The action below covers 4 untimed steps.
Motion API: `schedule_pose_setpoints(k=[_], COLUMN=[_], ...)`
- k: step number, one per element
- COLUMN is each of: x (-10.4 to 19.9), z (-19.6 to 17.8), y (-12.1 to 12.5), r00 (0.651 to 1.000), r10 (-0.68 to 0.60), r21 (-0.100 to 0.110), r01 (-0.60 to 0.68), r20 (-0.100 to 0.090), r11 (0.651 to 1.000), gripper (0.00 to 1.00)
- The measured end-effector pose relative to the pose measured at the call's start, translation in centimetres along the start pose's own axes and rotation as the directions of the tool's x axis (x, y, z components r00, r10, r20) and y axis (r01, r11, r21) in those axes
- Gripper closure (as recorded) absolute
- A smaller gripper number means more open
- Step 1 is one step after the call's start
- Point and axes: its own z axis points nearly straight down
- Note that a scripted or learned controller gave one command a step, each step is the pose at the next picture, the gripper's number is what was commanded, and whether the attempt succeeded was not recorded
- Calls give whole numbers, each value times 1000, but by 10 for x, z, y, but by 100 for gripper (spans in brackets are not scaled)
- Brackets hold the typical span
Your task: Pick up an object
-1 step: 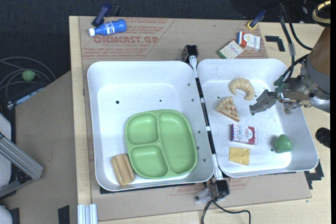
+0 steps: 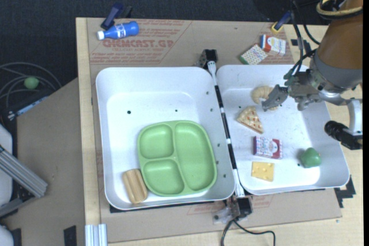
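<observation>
The right bin [image 2: 323,124] holds a pale croissant-like piece [image 2: 259,91], a tan cracker wedge [image 2: 250,119], a red and white packet [image 2: 266,147], a yellow cheese square [image 2: 262,170] and a green ball-like item [image 2: 310,157]. My gripper [image 2: 287,99] hangs over the upper middle of this bin, just right of the pale piece. Its two dark fingers [image 2: 271,101] are spread, so it is open with nothing between them. The grey and orange arm comes in from the right.
The left bin [image 2: 115,89] carries a green divided plate [image 2: 174,157] and a tan bread-like stick [image 2: 134,185] at its front left. On the board behind lie a blue bottle [image 2: 118,30] and two small cartons [image 2: 264,50]. A black clip [image 2: 209,57] sits between the bins.
</observation>
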Motion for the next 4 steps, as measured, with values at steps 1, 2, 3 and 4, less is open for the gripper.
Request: schedule_pose_setpoints(k=[1,2,3,4], x=[7,18,18,64], z=[67,129,118,28], y=[18,16,17,-17], r00=[1000,1000,1000,1000], r10=[0,0,1,-2], r21=[2,2,-1,-2], r01=[0,0,-1,2], r20=[-1,-1,0,-1], r11=[1000,1000,1000,1000], gripper=[0,0,100,100])
